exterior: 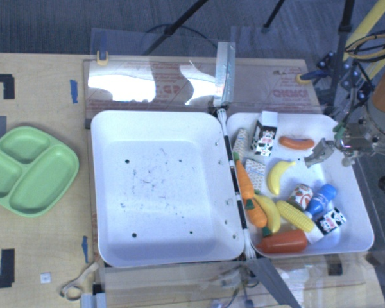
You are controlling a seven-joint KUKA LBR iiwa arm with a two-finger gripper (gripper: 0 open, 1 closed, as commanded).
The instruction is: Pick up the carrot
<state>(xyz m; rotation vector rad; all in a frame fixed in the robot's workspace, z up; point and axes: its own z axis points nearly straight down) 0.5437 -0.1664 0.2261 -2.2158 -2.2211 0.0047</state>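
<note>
— Where is the carrot [249, 194] relative to the gripper [326, 151]?

— Well off to the gripper's left as the camera sees it, and lower in the frame. The carrot lies lengthwise against the left wall of the right bin [366, 226], with its narrow end pointing up toward a patterned packet [242, 144] and its thick end close to a red sausage-shaped toy [283, 241].

— What lies between the two?

— A banana [278, 174] is just beside the gripper, toward the carrot. Further down, a second banana [268, 212] touches the carrot's side, and a corn cob [296, 215] lies next to that.

— Is the gripper gripping anything?

— Nothing sits between its fingers. Whether they are parted or closed, I cannot tell; they blur into the bin's white floor.

— Anything else close to it?

— An orange hot dog [297, 142] just above and left of it, and a small cow-print carton [264, 138] beyond that. The left bin [102, 172] is far past the carrot, and a green divided plate [31, 170] rests on the table [38, 249] further still.
</note>
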